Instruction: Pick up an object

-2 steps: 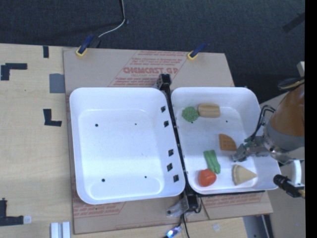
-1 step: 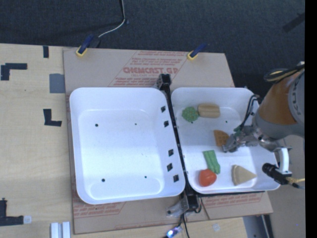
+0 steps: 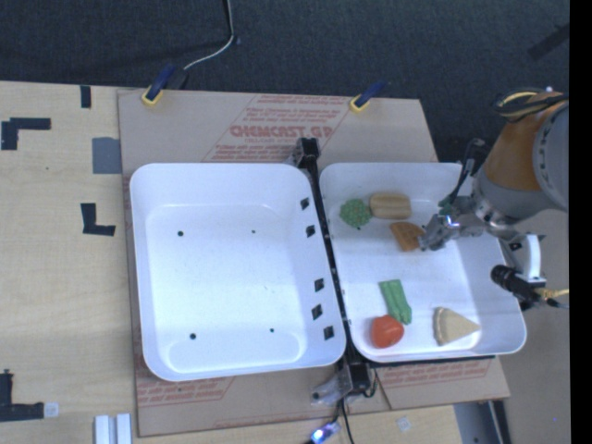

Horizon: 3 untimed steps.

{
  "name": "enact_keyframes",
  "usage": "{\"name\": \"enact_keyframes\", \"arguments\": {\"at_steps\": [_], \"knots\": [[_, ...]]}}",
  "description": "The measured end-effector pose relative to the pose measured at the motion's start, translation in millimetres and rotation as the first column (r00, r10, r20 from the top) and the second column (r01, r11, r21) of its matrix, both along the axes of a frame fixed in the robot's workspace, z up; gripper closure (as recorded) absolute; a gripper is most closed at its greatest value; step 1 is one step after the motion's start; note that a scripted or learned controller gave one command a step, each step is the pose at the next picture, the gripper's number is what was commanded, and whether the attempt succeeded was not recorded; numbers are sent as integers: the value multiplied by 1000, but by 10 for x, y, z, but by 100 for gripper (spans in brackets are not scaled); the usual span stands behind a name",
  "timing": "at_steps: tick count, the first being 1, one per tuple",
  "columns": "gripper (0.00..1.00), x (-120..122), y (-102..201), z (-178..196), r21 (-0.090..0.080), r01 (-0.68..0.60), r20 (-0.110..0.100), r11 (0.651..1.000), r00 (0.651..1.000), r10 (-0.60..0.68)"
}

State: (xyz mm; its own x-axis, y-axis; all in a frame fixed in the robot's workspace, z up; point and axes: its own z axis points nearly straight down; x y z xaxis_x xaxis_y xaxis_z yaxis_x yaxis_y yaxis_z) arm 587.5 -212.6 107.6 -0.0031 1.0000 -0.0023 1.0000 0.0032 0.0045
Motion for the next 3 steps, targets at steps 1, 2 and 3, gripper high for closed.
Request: {"name": "enact_keyframes", "arguments": {"at_steps": [1,2,3], "knots": [[100,586,-110,331,-1,0,2,1000,1000,0],[100,760,669,-108,3,-4,-5,1000,1000,4],[100,817,152,504,-2,4,0,1000,1000,-4]]}}
